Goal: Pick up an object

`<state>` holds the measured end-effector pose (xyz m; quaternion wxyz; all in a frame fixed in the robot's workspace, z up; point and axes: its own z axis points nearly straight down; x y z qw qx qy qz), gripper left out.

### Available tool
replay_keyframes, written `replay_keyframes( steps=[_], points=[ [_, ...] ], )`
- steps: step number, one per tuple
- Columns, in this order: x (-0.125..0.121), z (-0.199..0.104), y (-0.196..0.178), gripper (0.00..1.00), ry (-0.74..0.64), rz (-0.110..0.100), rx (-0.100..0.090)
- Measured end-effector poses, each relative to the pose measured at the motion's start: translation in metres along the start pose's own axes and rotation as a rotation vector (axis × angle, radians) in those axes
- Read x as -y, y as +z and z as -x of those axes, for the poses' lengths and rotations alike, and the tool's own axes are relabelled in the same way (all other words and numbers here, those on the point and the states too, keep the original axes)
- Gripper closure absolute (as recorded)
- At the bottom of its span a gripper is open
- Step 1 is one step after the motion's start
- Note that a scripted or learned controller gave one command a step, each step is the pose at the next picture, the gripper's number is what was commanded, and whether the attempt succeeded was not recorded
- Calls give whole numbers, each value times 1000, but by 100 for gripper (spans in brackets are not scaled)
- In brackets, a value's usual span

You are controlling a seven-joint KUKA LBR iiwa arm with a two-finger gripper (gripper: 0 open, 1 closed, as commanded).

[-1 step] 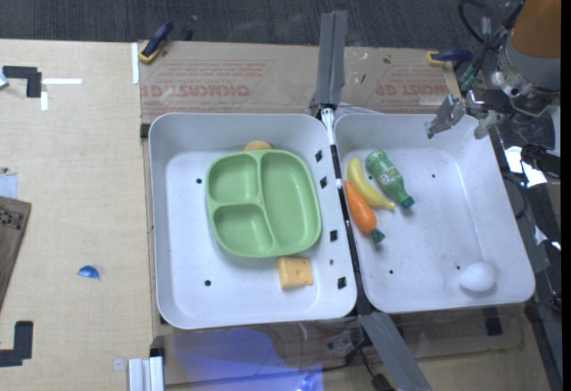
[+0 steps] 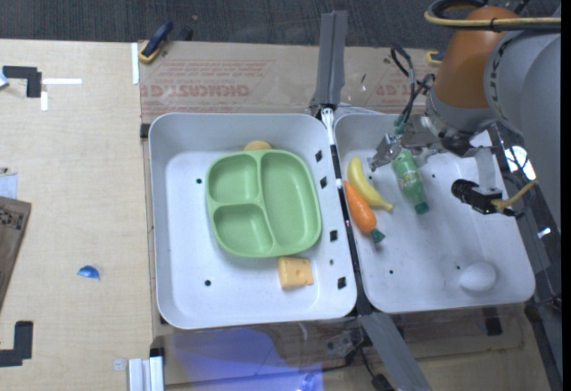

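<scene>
Low in the right bin (image 2: pixel 500 291) sits a white egg (image 2: pixel 477 277), and up by the claw (image 2: pixel 399 148), whose grip I cannot tell, lies a green bottle (image 2: pixel 409 178), then a banana (image 2: pixel 365 183) and carrot (image 2: pixel 361 209).

Glossy white plastic bins (image 2: pixel 178 291) sit on a matt, wood-look worktop (image 2: pixel 71 184); the green divided plate (image 2: pixel 264 202) looks smooth plastic.
</scene>
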<state>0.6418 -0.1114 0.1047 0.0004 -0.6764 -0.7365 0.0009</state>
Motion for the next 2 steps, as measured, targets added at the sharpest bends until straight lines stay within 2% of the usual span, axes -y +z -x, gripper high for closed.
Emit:
replay_keyframes(
  steps=[1,2],
  points=[
    [0,1,-9,100,1,1,1],
    [-10,-71,-87,100,30,2,0]
  ],
)
